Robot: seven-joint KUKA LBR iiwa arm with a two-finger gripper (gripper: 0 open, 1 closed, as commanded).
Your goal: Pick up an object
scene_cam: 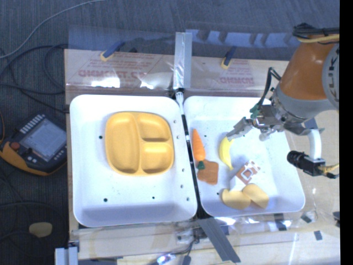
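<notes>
Tool: we see the tool (238,130) low over the right bin (276,203), its fingers spread apart with nothing between them, just above the top of the banana (225,152).
Targets: we count the banana, a carrot (198,145) by the divider, an orange piece (208,172), a small patterned block (248,172) and a pale yellow lump (245,196), all lying loose in the right bin.
Why here: we judge the spread fingers line up for a grasp on the banana's upper end.
Left bin: the left bin (88,203) carries a yellow divided tray (139,142), well apart from the tool.
Tabletop: both bins sit side by side on the tabletop (132,70).
</notes>
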